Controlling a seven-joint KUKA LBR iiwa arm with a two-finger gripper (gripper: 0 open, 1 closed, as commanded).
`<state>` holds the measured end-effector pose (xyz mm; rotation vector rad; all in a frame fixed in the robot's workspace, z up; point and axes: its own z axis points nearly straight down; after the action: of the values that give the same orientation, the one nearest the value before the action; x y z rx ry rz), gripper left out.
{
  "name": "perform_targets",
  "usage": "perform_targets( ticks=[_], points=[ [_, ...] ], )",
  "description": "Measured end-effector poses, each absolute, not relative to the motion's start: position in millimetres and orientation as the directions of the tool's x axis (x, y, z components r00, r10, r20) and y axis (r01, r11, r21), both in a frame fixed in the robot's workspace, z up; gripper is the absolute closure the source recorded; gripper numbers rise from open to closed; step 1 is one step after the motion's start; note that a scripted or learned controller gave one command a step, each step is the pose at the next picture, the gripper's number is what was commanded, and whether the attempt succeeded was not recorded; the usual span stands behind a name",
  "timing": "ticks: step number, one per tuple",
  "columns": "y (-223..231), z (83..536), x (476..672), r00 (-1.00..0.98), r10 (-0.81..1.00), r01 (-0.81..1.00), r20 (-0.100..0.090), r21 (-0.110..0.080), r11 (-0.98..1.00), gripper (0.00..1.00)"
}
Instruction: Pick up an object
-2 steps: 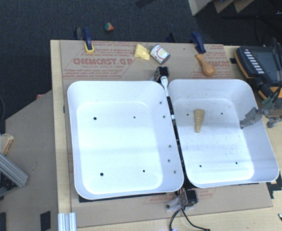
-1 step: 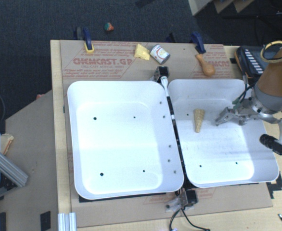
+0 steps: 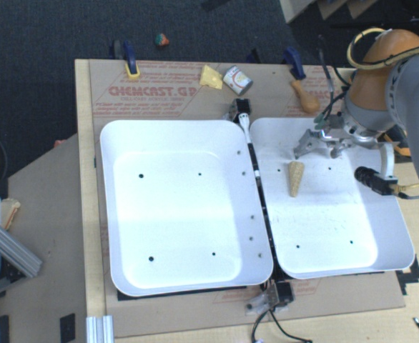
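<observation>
Scanning from the left bin [image 3: 116,148], we reach the cone [image 3: 296,177] lying in the right bin [image 3: 381,252], just below our gripper [image 3: 311,144]. Its fingers look spread, grasping nothing. We should drop straight down and straddle the cone's narrow width before closing.

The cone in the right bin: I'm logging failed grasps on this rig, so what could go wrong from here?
1. The gripper sits above and to the side of the cone, not over it; closing here would likely catch nothing.
2. The cone lies on its side on the right bin's smooth floor, so a glancing touch may roll or slide it.
3. Its tapered shape may squeeze out from between the fingers.
</observation>
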<state>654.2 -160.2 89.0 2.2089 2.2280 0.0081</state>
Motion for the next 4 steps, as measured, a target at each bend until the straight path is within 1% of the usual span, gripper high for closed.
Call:
perform_targets(
  ticks=[1,2,3,4],
  points=[
    [-151.2,85.0,667.6,-0.003,1.0,1.0,-0.001,0.004,0.003,0.0],
    [-121.6,85.2,666.8,-0.003,1.0,1.0,0.001,-0.001,0.003,0.0],
    [-91.3,85.2,666.6,-0.003,1.0,1.0,0.001,-0.002,0.003,0.0],
    [-101.2,85.1,660.5,0.001,1.0,1.0,0.0,-0.002,-0.001,0.0]
  ],
)
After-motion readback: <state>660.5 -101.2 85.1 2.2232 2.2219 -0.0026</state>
